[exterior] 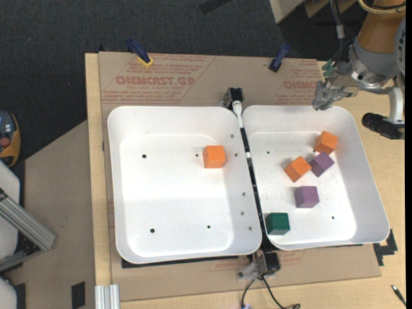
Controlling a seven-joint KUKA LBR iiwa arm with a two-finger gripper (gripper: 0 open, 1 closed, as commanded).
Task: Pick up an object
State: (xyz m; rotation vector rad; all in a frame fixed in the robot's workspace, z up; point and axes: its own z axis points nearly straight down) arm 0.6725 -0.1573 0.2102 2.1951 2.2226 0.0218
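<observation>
My gripper [324,102] hangs over the far rim of the right bin [360,230], near its back right corner, with nothing between its fingers. In that bin lie an orange cube [326,141], a second orange cube [297,168], a purple cube [321,163] touching it, another purple cube [306,196] and a green cube [278,223] at the front left. The left bin [129,237] holds one orange cube [214,156] towards its far right.
Both bins rest on a cardboard sheet [161,73] held by blue clamps [138,51] at the back. A black divider strip [248,166] runs between the bins. A black part [383,125] juts in at the right edge.
</observation>
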